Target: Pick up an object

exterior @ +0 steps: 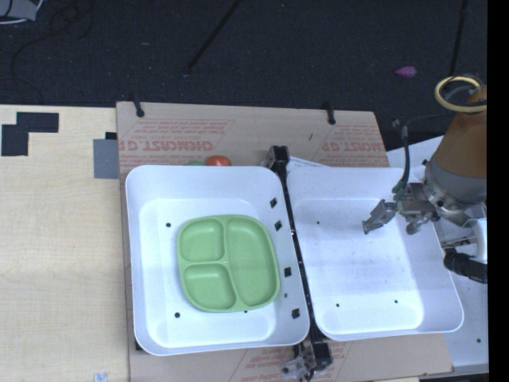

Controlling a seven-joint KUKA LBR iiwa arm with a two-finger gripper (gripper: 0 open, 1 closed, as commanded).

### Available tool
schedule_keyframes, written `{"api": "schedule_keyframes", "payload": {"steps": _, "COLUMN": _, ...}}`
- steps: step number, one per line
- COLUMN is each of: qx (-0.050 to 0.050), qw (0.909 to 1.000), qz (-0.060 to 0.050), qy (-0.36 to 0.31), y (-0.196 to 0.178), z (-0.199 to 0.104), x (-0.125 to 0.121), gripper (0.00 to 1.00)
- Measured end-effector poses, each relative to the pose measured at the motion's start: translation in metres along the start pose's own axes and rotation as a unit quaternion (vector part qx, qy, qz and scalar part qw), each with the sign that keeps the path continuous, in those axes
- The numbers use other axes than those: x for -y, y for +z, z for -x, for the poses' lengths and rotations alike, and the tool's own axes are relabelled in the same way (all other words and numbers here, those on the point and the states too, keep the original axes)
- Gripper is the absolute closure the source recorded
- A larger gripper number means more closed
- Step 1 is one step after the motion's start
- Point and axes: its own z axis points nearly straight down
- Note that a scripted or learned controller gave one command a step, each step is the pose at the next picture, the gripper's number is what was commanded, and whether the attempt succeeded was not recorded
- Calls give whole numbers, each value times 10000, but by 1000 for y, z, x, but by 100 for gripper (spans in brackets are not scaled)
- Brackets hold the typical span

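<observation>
Gripper over right bin, fingers spread apart, gripping nothing; green divided plate flat in left bin.

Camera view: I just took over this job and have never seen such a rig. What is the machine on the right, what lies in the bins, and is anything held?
One fixed camera looks down at a slant on two shallow white bins. The left bin holds a green divided plate. The grey and orange thing at the right is a robot arm; its gripper hangs over the right bin. I see nothing between its fingers. Something small and red lies behind the left bin.
</observation>
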Motion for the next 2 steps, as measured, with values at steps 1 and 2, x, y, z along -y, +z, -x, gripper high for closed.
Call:
{"api": "schedule_keyframes", "payload": {"steps": 1, "qx": 12, "qw": 10000, "qz": 60, "qy": -10, "y": -6, "z": 0, "x": -3, "gripper": 0}}
{"api": "schedule_keyframes", "payload": {"steps": 2, "qx": 10, "qw": 10000, "qz": 44, "qy": -9, "y": 46, "z": 6, "x": -11, "gripper": 0}}
